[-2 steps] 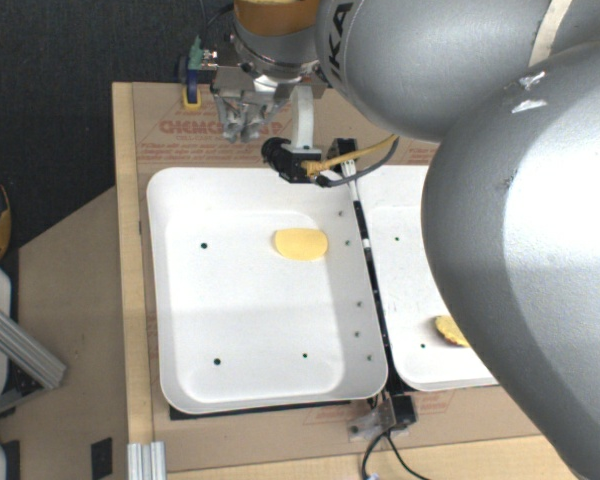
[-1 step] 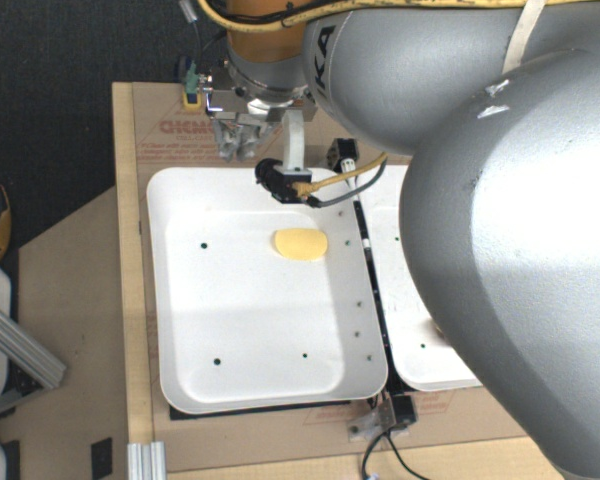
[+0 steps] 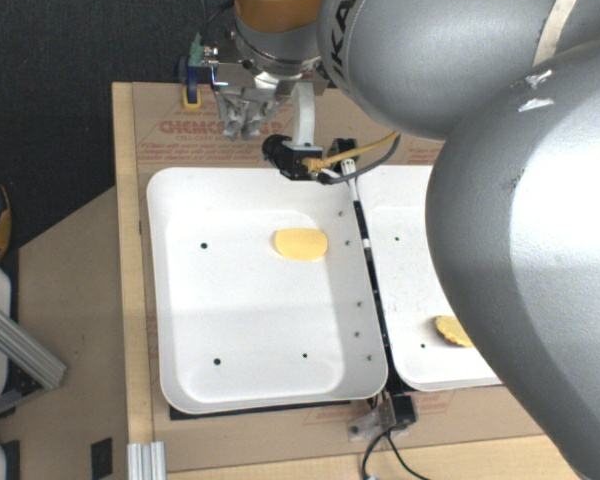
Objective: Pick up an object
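the pincer [image 3: 242, 120] hangs past the far edge of the left bin [image 3: 180, 298], over the brown board beyond the bin's far rim, and nothing sits between its fingers; whether they are spread or pressed together cannot be told from this slant. by the look of it the task is at its start, the approach not yet made. the likeliest target is the yellow disc [image 3: 300, 244], which lies flat on the floor of the left bin, toward its far right part and well apart from the bin's walls. a second yellowish piece [image 3: 450, 331] lies in the right bin [image 3: 420, 368], to the right of the left bin and partly hidden by the arm [image 3: 520, 168]. the next move probably calls for swinging the pincer nearer over the left bin until it stands above the disc, then dropping straight down. the disc is low, rounded and smooth, pale yellow, so a grasp would have to catch its thin edge close to the floor; that could slip. the bins are glossy white plastic with rounded corners and small dark dots; the arm is matte grey with an orange band.
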### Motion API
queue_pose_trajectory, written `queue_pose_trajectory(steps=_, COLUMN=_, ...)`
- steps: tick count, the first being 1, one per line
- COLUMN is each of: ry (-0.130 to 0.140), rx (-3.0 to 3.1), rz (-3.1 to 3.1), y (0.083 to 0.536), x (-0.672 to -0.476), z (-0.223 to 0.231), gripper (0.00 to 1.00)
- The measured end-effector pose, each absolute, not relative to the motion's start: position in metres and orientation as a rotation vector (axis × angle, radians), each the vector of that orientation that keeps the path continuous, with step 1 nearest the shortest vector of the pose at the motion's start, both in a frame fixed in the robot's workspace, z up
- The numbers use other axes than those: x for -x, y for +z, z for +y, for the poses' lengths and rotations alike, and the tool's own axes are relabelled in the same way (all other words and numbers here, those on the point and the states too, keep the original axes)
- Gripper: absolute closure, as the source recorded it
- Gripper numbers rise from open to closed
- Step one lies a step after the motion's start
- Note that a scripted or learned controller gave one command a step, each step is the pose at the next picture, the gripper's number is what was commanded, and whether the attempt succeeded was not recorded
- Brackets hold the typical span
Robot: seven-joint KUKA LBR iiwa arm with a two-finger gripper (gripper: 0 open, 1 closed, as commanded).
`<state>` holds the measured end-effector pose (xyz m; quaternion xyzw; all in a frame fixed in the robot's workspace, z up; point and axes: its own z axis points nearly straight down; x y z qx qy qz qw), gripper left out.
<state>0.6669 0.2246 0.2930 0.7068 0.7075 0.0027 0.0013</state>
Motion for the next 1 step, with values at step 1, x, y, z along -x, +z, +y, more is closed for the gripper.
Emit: queue_pose_trajectory(steps=1, ry=-0.009, rx=-2.223, rz=2.224, y=0.2527, x=-0.6654, z=0.2248, gripper=1.00)
